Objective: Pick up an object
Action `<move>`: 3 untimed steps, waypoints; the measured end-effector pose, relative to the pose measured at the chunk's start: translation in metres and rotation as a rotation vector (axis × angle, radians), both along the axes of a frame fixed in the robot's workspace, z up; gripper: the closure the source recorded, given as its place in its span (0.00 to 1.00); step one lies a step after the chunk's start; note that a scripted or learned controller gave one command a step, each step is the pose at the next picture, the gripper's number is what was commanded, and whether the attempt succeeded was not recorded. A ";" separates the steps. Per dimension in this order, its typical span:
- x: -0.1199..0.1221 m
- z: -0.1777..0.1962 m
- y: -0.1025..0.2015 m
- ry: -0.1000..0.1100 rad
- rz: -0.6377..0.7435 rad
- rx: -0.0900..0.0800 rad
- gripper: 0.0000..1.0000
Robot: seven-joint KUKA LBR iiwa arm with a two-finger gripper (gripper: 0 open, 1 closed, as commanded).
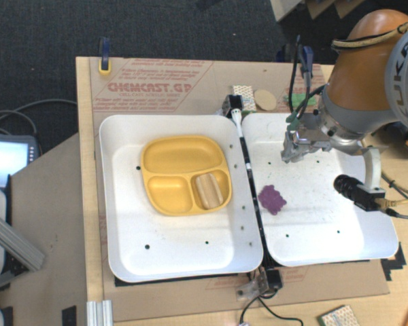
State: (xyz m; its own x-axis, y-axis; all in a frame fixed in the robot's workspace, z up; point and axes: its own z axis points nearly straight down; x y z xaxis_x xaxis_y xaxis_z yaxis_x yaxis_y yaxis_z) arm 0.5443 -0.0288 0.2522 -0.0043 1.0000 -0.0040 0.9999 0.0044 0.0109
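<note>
In the left bin [115, 202] we are viewing a yellow divided plate [185, 174], which is carrying a tan block [207, 189] in its near right compartment. Moving right past the rim where the two bins are meeting, we are finding a small purple object [272, 199] lying on the floor of the right bin [326, 243], just beside that shared rim and apart from everything else. Farther right and toward the far side, the gripper [292, 151] is hanging over the right bin, and we cannot tell from this angle how it is set or whether anything is in it. We are judging the purple object to be the likeliest target, since it is the nearest loose item to the tool. The main risk we are seeing is its closeness to the bin wall: a descent slightly off to the left could be catching the rim, or be nudging the object against the wall rather than enclosing it. The object is also looking low and irregular, so a closing grasp could be sliding over it. A black fitting [353, 190] on the arm's near side is riding low above the bin floor.
</note>
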 end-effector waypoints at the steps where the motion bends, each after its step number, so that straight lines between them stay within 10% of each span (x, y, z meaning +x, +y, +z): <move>1: 0.001 0.010 0.000 -0.003 0.000 -0.001 1.00; 2: -0.051 -0.072 -0.054 0.023 -0.012 0.004 1.00; 3: -0.065 -0.008 -0.091 0.006 -0.008 0.001 1.00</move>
State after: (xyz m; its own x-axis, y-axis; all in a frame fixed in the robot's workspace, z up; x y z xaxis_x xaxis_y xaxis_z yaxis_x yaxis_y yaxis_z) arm 0.4789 -0.1197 0.2445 0.0032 1.0000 -0.0030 1.0000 -0.0032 0.0050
